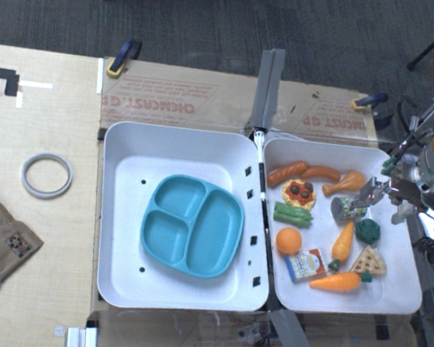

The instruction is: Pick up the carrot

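Orange carrot [338,282] lies flat near the front edge of the right bin [400,300], tip toward the left, green end touching a waffle wedge [369,262]. Second, smaller carrot [343,241] stands slanted just behind it. My gripper [368,194] hangs over the bin's back right part, above a grey can [344,211]; fingers look narrow, nothing between them. Broccoli [367,230] just beside the can. Along the back edge: two sausages [304,173] and a drumstick [344,183]. Pizza [300,193] and green pea pod [293,214] near the left wall, orange [288,240] and snack packet [305,264] in front of them. Left bin [114,274] carries a blue tray [193,226], mid-floor. Tape roll [47,175] on the desk, well left.
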Tool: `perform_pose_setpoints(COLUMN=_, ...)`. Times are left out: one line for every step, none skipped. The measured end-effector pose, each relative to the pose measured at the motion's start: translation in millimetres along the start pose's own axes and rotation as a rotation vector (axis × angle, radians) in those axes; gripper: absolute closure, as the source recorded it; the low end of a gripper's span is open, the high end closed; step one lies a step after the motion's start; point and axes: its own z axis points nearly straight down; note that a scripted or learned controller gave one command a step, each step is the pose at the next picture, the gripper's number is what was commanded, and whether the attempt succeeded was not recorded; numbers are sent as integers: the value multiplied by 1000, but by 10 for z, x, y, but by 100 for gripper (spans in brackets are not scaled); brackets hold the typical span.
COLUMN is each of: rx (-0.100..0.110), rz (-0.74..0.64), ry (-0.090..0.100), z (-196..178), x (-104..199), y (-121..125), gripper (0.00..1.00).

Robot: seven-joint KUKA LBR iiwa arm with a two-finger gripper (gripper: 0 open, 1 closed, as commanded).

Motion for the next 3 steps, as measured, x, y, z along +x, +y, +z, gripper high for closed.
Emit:
perform_pose_setpoints(rx=-8, rz=-79, ry=0, z=1340, x=-246, y=-168, gripper=0)
perform_pose_setpoints(rx=-2, rz=-76, ry=0, z=1272, x=-248, y=-181, gripper=100)
perform_pose_setpoints(rx=-3, rz=-96, ry=-1, z=353, x=569, y=-448, gripper=100)
